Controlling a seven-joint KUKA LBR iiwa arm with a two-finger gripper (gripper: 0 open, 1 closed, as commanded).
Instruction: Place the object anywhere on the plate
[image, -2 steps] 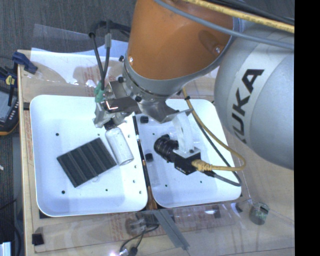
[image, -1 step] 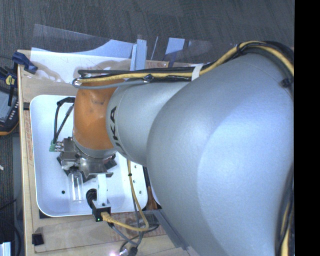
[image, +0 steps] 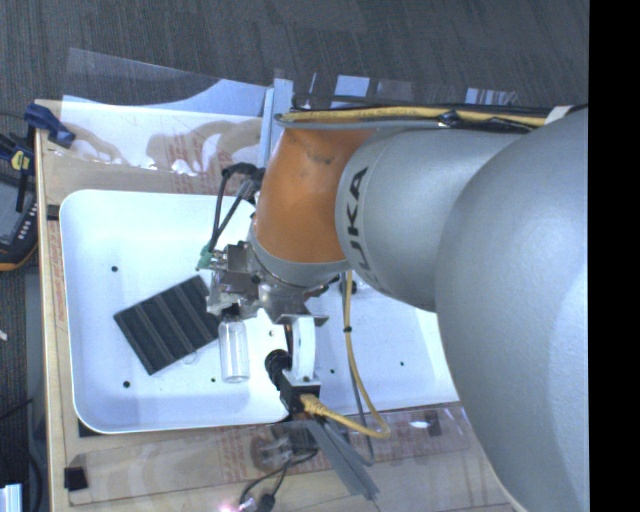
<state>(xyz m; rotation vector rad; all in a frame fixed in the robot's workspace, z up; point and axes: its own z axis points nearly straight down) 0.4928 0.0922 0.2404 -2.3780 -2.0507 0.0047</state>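
End effector (image: 233, 318) is hanging over the left bin (image: 90, 300), just above a clear bottle (image: 234, 352) beside the dark ridged plate (image: 165, 323); its grip cannot be told.

Bright even overhead light, soft shadows in the white bin (image: 90, 300), slightly soft focus

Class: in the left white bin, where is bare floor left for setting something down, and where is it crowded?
Left bin: bare floor between its far-left wall and the black ribbed plate, and along the far side. Crowded at the right, where the pincer and clear bottle sit beside the plate.
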